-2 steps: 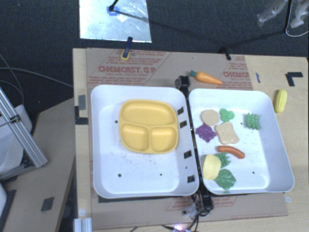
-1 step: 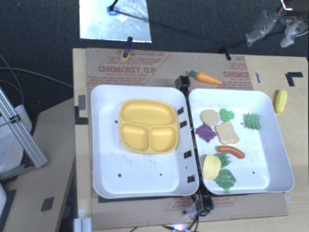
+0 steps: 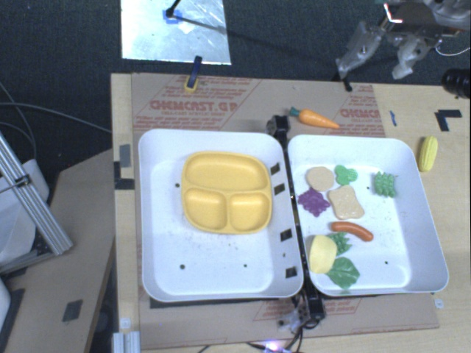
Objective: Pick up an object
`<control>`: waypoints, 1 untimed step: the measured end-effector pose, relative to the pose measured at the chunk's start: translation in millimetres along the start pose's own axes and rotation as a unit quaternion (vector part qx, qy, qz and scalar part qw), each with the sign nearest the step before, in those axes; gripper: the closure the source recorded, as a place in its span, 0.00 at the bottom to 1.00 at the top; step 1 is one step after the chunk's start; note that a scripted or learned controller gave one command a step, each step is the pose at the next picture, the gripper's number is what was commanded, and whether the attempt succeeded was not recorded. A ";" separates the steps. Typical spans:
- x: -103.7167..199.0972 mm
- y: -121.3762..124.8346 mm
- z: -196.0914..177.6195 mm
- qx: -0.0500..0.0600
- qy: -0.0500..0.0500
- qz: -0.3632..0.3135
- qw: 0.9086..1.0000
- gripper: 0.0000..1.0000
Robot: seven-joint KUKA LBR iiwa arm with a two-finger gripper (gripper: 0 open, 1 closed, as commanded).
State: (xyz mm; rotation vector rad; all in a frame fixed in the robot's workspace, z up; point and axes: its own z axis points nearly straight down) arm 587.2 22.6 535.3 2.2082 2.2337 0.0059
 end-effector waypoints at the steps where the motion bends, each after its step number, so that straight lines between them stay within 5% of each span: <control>1: 30.3 -37.1 59.3 0.004 -0.001 0.002 1.000 0.00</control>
